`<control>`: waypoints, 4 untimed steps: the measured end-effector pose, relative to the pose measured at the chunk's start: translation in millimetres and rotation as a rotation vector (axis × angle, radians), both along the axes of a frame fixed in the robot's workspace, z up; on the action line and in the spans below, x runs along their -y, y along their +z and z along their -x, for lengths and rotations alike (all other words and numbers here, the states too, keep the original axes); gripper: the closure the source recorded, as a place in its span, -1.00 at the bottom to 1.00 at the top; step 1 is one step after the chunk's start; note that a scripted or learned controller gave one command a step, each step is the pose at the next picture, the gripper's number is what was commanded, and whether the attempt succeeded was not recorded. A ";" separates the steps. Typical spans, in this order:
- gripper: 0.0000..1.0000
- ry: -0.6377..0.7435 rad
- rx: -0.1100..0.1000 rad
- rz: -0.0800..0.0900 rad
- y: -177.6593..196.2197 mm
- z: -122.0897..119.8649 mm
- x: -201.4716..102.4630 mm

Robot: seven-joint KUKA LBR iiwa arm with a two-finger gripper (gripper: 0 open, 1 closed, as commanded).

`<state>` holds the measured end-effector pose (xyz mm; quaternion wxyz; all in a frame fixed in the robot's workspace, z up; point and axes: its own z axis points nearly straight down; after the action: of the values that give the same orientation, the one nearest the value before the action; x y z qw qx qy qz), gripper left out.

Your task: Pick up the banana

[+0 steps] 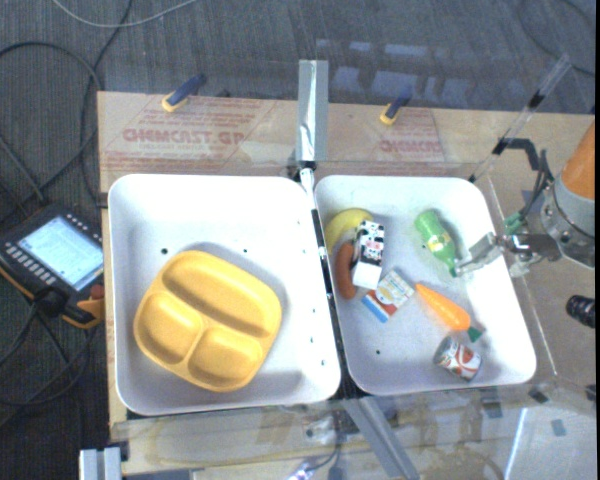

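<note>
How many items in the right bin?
7: banana at the upper left, black-and-white box over it, sausage below, carton mid-bin, green bottle upper right, carrot, crumpled can bottom right. More may be hidden underneath.

The banana [343, 224] at the far left of the right bin [500, 368] is partly hidden under a small black-and-white box [370, 242], the arm [580, 203] is cut off at the right, and the tool's [472, 261] finger state is too small to tell.
</note>
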<state>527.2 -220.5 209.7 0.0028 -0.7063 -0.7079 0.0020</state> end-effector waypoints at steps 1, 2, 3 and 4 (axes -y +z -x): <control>-1.00 0.223 -0.001 -0.001 -74.9 -59.1 -91.0; -1.00 0.175 0.001 0.003 -29.7 -121.5 -164.7; -1.00 0.247 0.013 0.001 -110.7 -128.6 -129.9; 1.00 0.247 -0.009 -0.003 -108.2 -123.6 -130.5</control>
<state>650.8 -90.0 101.5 0.0069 -0.6137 -0.7895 0.0042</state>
